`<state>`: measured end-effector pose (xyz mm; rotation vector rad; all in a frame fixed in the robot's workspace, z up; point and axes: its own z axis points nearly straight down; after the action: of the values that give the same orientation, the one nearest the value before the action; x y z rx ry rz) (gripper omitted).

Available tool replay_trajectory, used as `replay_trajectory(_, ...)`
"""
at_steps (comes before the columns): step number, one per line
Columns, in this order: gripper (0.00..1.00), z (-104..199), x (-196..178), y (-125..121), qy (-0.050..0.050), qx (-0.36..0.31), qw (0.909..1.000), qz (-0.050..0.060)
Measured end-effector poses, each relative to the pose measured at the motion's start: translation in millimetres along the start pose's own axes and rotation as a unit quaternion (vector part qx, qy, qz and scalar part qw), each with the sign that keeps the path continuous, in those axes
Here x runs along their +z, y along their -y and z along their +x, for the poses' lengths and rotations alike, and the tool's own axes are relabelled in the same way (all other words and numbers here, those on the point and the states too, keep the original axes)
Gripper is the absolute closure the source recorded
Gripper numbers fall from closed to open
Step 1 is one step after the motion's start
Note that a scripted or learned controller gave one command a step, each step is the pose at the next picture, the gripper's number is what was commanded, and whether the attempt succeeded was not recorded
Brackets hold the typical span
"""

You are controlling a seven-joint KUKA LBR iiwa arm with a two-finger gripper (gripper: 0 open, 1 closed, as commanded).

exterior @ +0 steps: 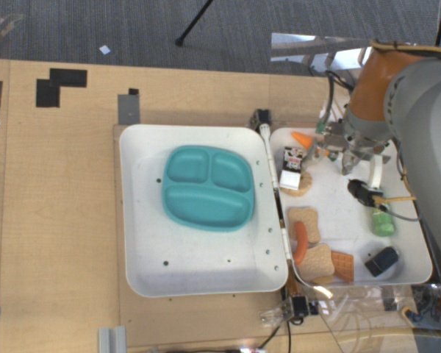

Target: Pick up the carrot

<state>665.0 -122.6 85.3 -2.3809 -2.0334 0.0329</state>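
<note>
One fixed camera above the bench [51, 219], angled down — both bins [143, 271] framed.

From my feed, the arm [419, 109] runs off the right edge. I can't make out the pincer [336, 151] fingers' spacing. The carrot [301, 138] is partly covered.

Bench [59, 219]: matt, wood-like board. Bins [143, 271]: smooth white plastic. Divided tray [206, 186]: teal plastic, slight sheen. Carrot [301, 139]: probably smooth orange plastic. Floor [132, 13]: grey ribbed carpet.
</note>
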Motion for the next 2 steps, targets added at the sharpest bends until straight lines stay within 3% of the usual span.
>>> replay_trajectory(1,0.00,-8.9,0.5,-1.7,-0.007,0.015,0.9999,0.004)
replay_trajectory(2,0.00,-16.6,0.5,-3.9,-0.005,-0.050,0.9988,-0.001)
